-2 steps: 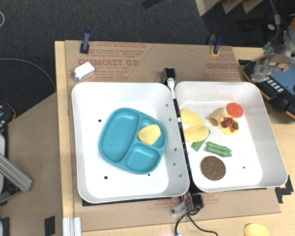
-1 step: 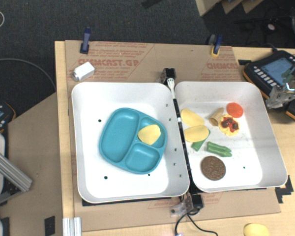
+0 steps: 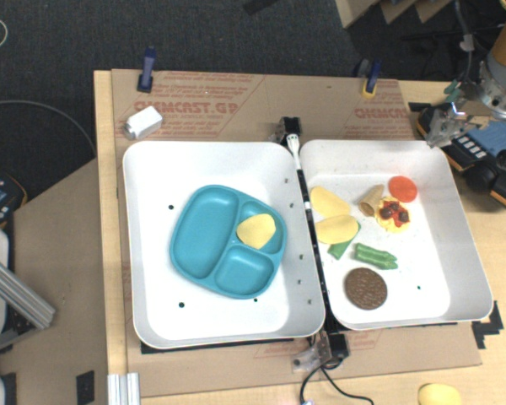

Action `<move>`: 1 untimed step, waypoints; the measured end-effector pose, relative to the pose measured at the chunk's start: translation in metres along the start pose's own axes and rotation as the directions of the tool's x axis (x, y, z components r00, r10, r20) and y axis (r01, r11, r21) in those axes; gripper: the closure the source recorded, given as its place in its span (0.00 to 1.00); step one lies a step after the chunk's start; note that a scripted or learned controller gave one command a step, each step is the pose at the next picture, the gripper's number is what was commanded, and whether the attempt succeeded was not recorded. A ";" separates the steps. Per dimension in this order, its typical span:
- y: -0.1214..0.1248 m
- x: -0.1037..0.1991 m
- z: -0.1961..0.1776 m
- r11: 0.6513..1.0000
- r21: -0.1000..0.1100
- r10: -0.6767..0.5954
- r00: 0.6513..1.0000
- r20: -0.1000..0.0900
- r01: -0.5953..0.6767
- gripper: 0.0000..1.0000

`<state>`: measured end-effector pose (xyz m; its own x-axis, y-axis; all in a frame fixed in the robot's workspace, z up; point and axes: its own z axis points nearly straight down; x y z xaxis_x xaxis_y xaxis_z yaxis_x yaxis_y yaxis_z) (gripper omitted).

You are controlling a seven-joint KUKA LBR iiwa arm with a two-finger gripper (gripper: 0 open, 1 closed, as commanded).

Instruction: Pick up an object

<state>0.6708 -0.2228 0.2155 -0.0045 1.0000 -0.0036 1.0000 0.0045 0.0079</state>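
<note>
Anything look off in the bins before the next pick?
Nothing spilled or damaged. One yellow piece lies in the blue tray in the left bin; the other toy foods sit loose in the right bin.

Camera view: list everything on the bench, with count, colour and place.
bins: 2, white, side by side on the bench
tray: 1, teal, divided, in the left bin
yellow pieces: 3, one in the tray's upper right compartment, two at the right bin's left side
cookie: 1, brown, right bin, front
green pieces: 2, right bin, above the cookie
tomato: 1, red-orange, right bin, back
clamps: 2, blue, board's back edge
end effector: 1, metallic, beyond the right bin's back right corner
</note>
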 end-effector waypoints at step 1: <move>-0.003 -0.001 -0.014 1.000 0.000 0.002 1.000 0.002 -0.002 1.00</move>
<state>0.6679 -0.2236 0.2295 -0.0025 1.0000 -0.0054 1.0000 0.0025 0.0080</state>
